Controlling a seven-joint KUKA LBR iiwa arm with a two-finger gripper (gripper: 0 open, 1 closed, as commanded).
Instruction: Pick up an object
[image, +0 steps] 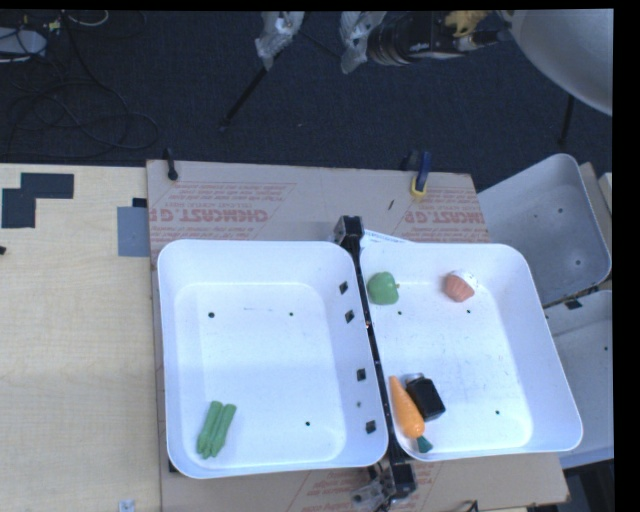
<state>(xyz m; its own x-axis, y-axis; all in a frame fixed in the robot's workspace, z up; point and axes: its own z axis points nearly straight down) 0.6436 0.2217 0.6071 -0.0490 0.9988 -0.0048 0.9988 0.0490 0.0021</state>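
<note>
Nearest, the carrot (405, 405) lies touching the black block (425, 396) in the right bin (540, 330); it looks light, stiff and smooth, so grip across its middle. Farther back sit 2 rounder pieces, the green pepper (383, 288) and the pink piece (459, 287). The gripper (312, 38) hangs beyond the bench; I cannot tell its state.

Left bin (180, 300): a green bean pod (216, 429) lying flat near its front-left corner. Right bin (520, 300): a green pepper (383, 288) at the back by the divider, a pinkish-orange lump (459, 287) further right, and up front an orange carrot (406, 407) touching a black block (425, 396).
</note>
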